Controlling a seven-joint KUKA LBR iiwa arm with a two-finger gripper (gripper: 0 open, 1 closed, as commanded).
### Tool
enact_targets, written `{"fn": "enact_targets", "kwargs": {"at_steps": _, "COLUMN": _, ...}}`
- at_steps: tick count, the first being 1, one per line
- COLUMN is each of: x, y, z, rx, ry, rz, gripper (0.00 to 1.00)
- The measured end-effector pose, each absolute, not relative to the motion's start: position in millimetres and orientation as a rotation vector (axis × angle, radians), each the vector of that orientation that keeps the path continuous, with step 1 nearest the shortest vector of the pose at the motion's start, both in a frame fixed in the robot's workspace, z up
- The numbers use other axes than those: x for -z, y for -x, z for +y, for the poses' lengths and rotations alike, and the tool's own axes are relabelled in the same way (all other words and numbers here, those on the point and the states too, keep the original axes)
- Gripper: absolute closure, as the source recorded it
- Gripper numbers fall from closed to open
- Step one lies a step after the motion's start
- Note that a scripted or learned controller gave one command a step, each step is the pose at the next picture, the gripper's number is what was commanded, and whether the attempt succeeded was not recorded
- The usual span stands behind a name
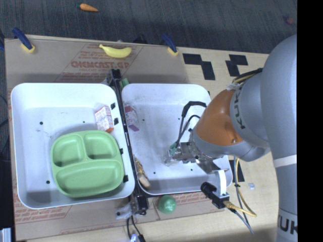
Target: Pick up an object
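Carton [131,117], small and purplish, lies against the right bin's [202,92] left wall. Left bin [20,135] holds a glossy green compartment tray [87,162] and an orange-white carton [104,118]. Gripper [174,153] hangs low in the right bin; whether its fingers are spread, I cannot tell.

Two white bins [30,135] [166,92] side by side on worktop. One green divided tray [87,163]. Two small cartons: one [104,118] in left bin, one [131,116] in right bin. One yellow banana [115,50]. One green ball [167,204]. Two blue clamps [23,39] [169,43]. One orange item [89,7] on floor.
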State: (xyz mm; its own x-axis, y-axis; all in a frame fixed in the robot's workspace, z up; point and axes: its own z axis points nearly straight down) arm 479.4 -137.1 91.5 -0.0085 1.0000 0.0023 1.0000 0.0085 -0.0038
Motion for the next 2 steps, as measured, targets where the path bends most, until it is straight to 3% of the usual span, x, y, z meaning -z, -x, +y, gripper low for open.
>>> {"fn": "enact_targets", "kwargs": {"at_steps": 1, "x": -233.8, "y": -477.9, "z": -167.4, "rx": 0.002, "ry": 2.218, "rz": -2.232, "gripper": 1.0}}
{"fn": "enact_targets", "kwargs": {"at_steps": 2, "x": -233.2, "y": -477.7, "z": -167.0, "rx": 0.002, "ry": 2.216, "rz": -2.232, "gripper": 0.0}}
